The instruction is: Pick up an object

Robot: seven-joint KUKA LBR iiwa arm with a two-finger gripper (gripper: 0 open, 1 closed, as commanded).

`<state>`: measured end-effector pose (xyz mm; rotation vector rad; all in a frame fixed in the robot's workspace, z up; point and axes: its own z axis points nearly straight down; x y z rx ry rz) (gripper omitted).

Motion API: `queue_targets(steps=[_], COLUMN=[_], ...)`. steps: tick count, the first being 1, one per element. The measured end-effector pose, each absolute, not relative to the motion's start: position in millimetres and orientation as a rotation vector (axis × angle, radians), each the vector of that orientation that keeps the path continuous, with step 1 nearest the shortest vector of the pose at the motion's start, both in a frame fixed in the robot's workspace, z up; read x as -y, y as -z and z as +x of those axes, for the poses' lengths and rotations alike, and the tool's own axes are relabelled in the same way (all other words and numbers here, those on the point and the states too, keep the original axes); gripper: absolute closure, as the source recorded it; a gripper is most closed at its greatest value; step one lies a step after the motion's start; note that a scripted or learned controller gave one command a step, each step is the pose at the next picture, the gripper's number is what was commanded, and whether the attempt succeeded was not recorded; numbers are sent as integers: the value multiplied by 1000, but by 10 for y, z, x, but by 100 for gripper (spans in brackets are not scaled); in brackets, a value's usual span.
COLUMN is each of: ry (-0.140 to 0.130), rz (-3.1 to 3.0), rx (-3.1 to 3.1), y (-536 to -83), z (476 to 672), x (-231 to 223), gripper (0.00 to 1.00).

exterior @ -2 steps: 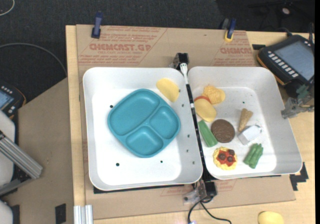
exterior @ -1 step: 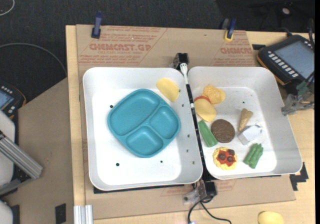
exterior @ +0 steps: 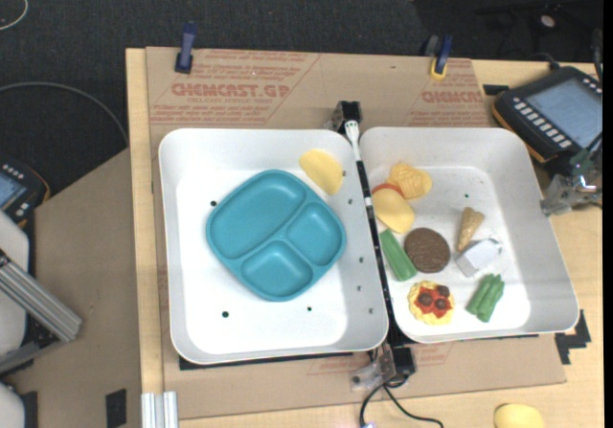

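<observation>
Pizza toy (exterior: 431, 302) sits nearest in right bin (exterior: 536, 225), w/ green veg (exterior: 487, 296) to its right, brown disc (exterior: 426, 249) just beyond, cone (exterior: 469, 225) and yellow pieces (exterior: 402, 194) farther back. Left bin (exterior: 182, 225) has teal divided plate (exterior: 276, 235), yellow item (exterior: 323, 169) at far right corner.

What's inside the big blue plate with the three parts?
Nothing shows inside the blue divided plate; its three compartments look bare. It sits in the left bin, with a yellow toy food just beyond its rim. What lies under the plate is covered.
</observation>
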<state>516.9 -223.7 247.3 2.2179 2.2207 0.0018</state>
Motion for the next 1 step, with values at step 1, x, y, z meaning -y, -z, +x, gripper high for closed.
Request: queue_targets(steps=[1], ry=[-2], rz=[2217], rx=[-2232], y=[-2632], z=[4911], x=[1302], gripper=[100])
